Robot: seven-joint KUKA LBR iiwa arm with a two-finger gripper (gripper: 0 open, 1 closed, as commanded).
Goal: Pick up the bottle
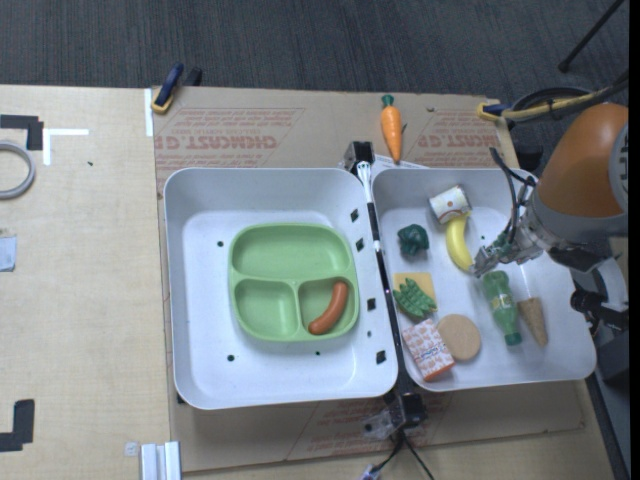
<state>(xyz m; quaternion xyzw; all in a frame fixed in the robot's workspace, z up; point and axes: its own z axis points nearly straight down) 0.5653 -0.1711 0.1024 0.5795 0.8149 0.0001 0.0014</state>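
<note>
Bottle: green translucent plastic bottle (501,306), lying flat near the right bin's (570,366) right edge, between yellow banana (458,244) and tan cone (534,320).
Claw: grey two-finger gripper (492,259) at the bottle's upper end; grip state cannot be told.
Left bin: green divided plate (262,258) holding a sausage (330,308).

Dark grey carpet floor (300,18) ran along the top, pretty dim. The table (80,298) was light wood, with a sheet of brown printed cardboard (250,133) laid flat over it and a few black tape marks (20,128) on the left side.
</note>
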